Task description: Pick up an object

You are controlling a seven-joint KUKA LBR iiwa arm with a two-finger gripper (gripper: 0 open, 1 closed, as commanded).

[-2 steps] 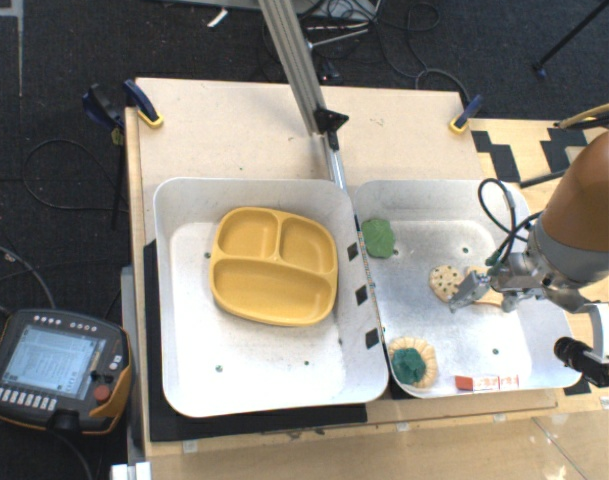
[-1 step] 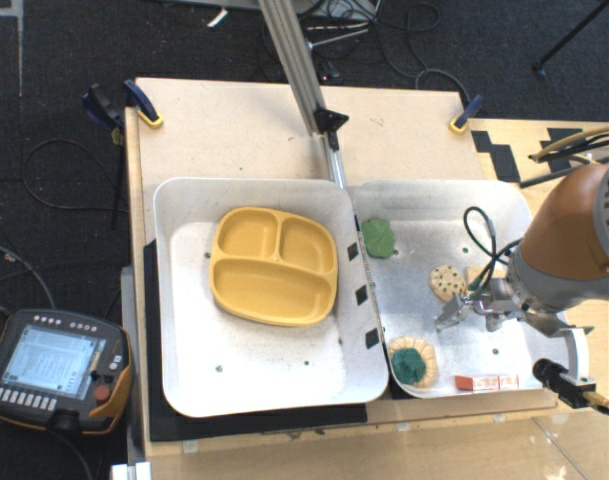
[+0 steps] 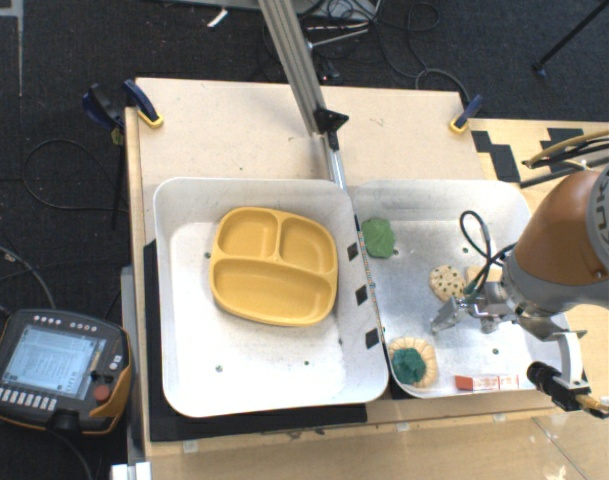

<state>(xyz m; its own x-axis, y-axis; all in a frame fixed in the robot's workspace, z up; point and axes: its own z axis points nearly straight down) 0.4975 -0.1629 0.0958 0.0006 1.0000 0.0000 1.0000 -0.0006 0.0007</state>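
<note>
In the right bin (image 3: 504, 200) lie a green lump (image 3: 378, 237) at the far left, a tan speckled disc (image 3: 445, 282) in the middle, a round tan piece with a dark green top (image 3: 411, 362) at the near left, and a small red and white packet (image 3: 481, 381) by the near rim. My gripper (image 3: 452, 316) is low in this bin, just in front of the speckled disc and to the right of the green-topped piece. Nothing can be seen held in it.
A yellow divided plate (image 3: 275, 266) lies in the left bin (image 3: 184, 298). The arm's orange band (image 3: 574, 230) hangs over the right bin's right side. A slanted metal pole (image 3: 294, 53) rises over the divider. A teach pendant (image 3: 54, 368) lies at the lower left.
</note>
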